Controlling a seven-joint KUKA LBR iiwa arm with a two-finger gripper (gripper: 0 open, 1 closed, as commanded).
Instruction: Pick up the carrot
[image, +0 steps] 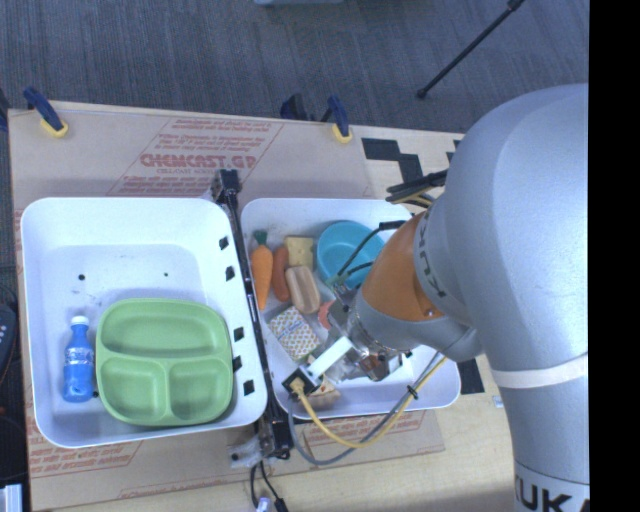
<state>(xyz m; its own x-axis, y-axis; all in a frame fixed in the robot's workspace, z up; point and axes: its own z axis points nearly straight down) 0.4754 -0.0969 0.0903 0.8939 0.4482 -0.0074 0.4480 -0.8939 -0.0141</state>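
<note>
- I've got the carrot (262, 275) lying lengthwise in the right bin (300, 212). It is left of the blue bowl (345, 250), close along the bin's left wall, green top at the far end.
- Between it and the blue bowl there's a red-brown sausage-like piece (281, 272) just beside the carrot, then two tan bread-like pieces (301, 272).
- Down and left of the blue bowl in my view, a patterned packet (295, 331) lies flat on the bin floor.
- The tool (372, 365) is below the blue bowl in my view, over the near end of that bin and apart from the carrot. The wrist covers it, so I can't tell if it's spread or pressed together.
- Far left of the blue bowl, the left bin (120, 260) holds a green divided plate (165, 360) with a small blue bottle (78, 358) beside it.
</note>
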